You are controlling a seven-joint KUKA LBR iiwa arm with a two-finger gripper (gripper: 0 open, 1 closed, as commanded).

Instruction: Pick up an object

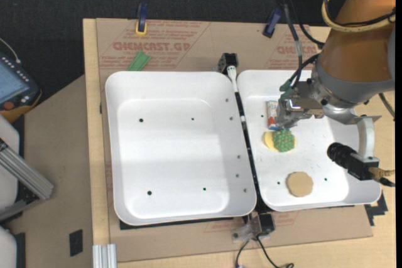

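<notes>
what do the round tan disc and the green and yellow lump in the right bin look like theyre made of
Round tan disc: matte, evenly coloured, with soft edges; it looks like foam, cork or a plastic toy cookie, which one is unclear. Green and yellow lump: a bumpy green part against a smooth yellow part, probably soft plastic or rubber toy food. Right white bin: smooth, slightly glossy moulded plastic.

Two bins sit side by side on the bench — the left bin beside the right bin, their rims touching. Within the right bin, a round disc lies near its front edge; behind the disc sits a bumpy ball — the gripper just behind that.
</notes>
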